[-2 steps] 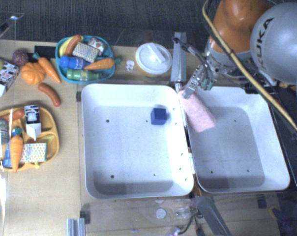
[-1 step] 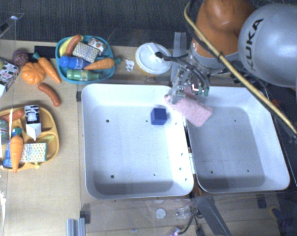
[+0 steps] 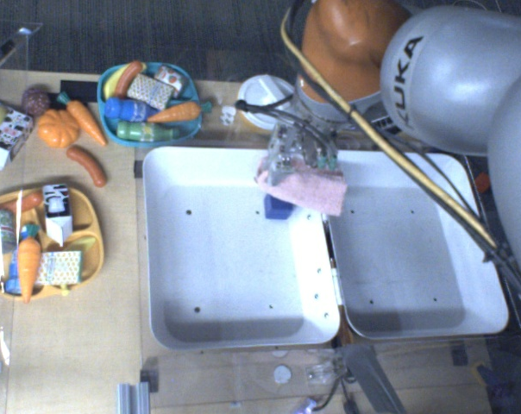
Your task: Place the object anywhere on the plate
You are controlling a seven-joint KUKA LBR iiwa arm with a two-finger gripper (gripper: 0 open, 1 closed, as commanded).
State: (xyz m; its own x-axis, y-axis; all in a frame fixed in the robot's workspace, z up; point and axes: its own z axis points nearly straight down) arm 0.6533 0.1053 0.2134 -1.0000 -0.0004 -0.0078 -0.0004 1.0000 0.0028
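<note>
A pink cloth [image 3: 305,190] hangs from my gripper [image 3: 300,164], which is shut on the cloth's upper edge. The cloth droops over the far end of the rim between the two bins. A small blue block [image 3: 278,208] peeks out under the cloth's left corner, in the far right corner of the left bin [image 3: 217,266]; I cannot tell whether it touches the cloth. A white plate [image 3: 262,100] sits on the bench just beyond the bins' far edge, up and to the left of the gripper. The arm's orange band [image 3: 351,24] rises above the wrist.
The right bin [image 3: 416,266] lies under the arm. A blue bowl of toy food [image 3: 148,102] stands left of the plate. Loose toy vegetables [image 3: 71,132] and a yellow tray of toy food [image 3: 40,240] occupy the bench's left side.
</note>
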